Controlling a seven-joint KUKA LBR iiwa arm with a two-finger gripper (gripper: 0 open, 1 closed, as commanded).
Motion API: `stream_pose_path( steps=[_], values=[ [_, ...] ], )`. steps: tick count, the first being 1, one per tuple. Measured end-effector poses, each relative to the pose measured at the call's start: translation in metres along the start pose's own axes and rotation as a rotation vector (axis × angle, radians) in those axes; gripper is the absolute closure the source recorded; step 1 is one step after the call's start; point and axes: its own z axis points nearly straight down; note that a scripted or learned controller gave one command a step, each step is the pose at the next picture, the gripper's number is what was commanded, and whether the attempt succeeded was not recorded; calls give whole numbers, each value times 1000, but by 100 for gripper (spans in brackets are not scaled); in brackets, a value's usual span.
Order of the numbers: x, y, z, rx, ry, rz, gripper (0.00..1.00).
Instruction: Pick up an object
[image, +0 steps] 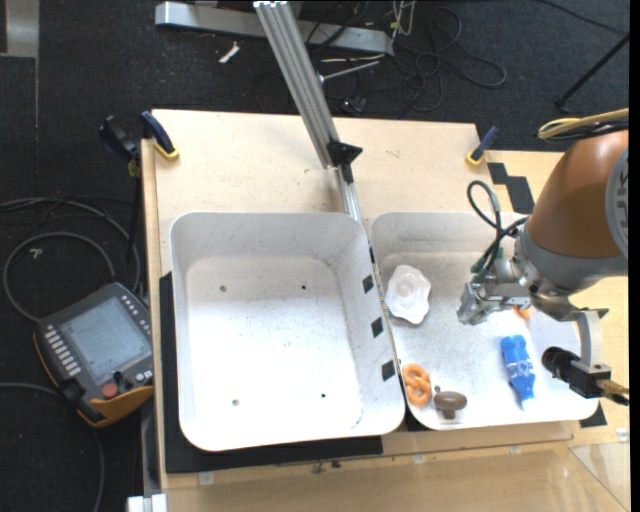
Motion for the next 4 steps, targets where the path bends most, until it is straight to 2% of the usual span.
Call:
stream_pose_path(
  steps=[1, 3, 4],
  values=[
    [0, 2, -38, 0, 0, -1, 100],
    [105, 52, -36, 2, 2, -5, 100],
    [143, 82, -39, 2, 2, -4, 100]
  ],
)
